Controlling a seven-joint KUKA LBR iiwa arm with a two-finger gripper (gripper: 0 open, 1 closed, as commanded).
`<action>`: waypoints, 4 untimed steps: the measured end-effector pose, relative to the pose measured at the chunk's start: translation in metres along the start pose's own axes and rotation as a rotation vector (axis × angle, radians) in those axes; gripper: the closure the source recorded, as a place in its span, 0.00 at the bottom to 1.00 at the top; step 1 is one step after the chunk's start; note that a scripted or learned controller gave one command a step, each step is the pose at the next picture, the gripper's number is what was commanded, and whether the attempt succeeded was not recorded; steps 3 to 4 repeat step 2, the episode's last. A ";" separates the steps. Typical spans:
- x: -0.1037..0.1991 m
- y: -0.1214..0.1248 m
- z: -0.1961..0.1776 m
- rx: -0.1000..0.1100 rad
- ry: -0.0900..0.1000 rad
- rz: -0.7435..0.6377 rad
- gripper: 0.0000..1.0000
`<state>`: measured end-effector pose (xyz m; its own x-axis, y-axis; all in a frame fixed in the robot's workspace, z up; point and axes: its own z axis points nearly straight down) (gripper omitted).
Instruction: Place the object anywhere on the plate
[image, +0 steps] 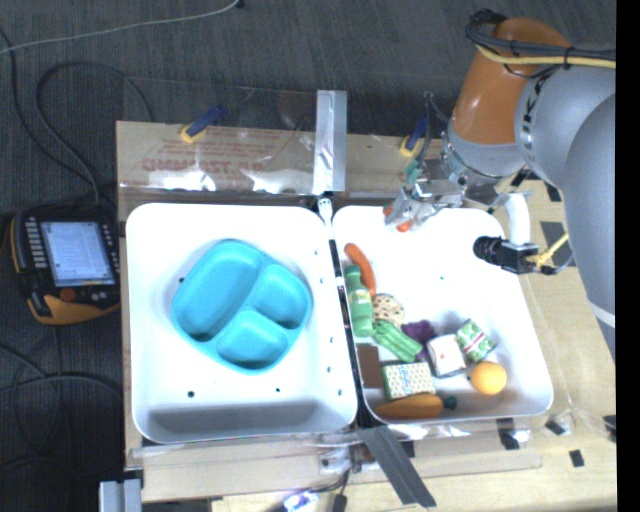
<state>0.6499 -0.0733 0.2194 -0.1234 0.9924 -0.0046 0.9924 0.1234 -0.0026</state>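
A blue plate with three shallow compartments lies in the left white bin. The right bin holds several toy foods along its left and front sides: a red-orange carrot, a green bottle, a green cucumber, purple grapes, a green and white can, an orange, a patterned box and an orange sausage shape. My gripper hangs over the far left corner of the right bin, apart from the pile. A small red-orange speck shows just below it.
The grey arm with its orange band reaches in from the upper right. A black fitting juts over the right bin's far right side. A teach pendant lies left of the bench. A metal divider stands behind the bins.
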 end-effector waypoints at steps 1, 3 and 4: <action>0.074 -0.027 0.037 0.001 0.005 -0.050 1.00; 0.074 -0.027 0.037 0.000 0.005 -0.050 0.00; 0.074 -0.027 0.037 0.000 0.005 -0.050 0.00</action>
